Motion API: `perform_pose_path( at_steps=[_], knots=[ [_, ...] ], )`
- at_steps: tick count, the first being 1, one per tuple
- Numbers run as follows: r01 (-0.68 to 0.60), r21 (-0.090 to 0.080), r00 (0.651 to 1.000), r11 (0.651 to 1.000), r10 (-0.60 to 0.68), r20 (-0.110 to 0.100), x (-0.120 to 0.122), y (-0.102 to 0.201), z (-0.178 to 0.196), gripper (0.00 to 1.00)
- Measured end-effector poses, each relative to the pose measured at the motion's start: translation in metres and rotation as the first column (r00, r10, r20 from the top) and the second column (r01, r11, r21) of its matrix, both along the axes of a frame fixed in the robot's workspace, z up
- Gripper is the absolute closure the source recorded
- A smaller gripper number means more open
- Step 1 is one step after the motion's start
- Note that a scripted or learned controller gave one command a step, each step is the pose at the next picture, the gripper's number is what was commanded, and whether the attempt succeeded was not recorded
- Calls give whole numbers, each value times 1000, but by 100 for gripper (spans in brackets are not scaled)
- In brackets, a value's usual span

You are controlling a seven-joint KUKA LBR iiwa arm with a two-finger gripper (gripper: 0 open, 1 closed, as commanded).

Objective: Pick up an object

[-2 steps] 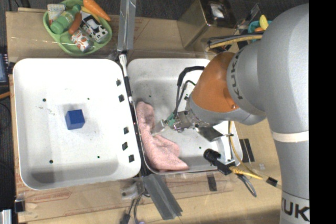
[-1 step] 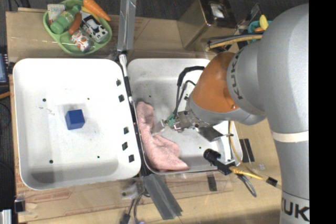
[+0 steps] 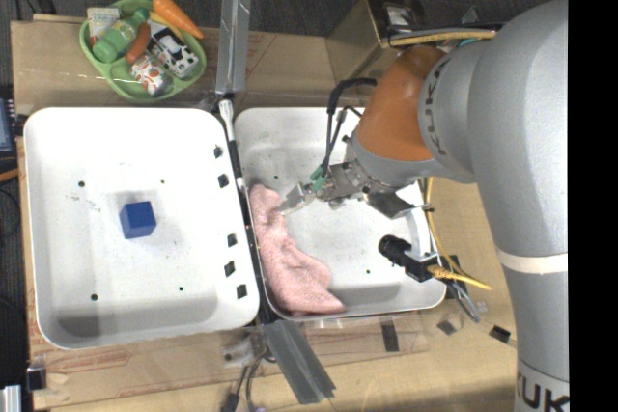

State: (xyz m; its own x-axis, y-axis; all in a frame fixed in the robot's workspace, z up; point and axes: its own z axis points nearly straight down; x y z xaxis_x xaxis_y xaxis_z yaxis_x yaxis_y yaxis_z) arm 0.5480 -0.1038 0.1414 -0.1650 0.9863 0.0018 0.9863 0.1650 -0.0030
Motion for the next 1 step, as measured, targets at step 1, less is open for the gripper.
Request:
perform_pose_path(
  at_steps=[1],
  knots=[
    [-39,0,999,999,39,-1,6,3,-51,0]
  ],
)
